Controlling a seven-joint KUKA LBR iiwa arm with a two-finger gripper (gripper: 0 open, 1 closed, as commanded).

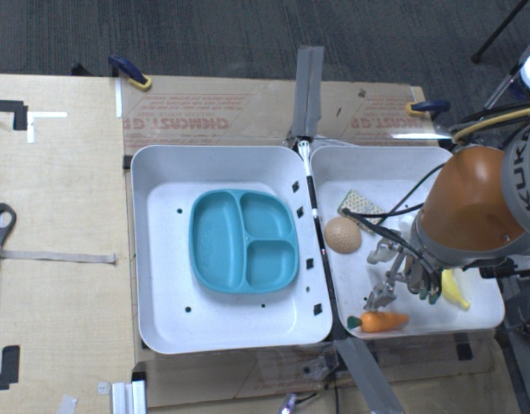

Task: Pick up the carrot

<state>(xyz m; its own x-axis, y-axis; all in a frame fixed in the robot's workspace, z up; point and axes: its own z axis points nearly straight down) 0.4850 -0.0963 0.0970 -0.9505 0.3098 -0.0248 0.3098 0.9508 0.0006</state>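
Orange-banded arm angled over right bin [481, 313], hand [381, 298] just above carrot [379, 321] — grip unclear.

The cardboard sheet [205, 115] bears upside-down red print; the arm [517, 175] shows "KU".

Two white bins [153, 257], one blue divided plate [244, 241], one carrot [381, 321], one egg-like ball [342, 235], and perhaps one banana [455, 290].
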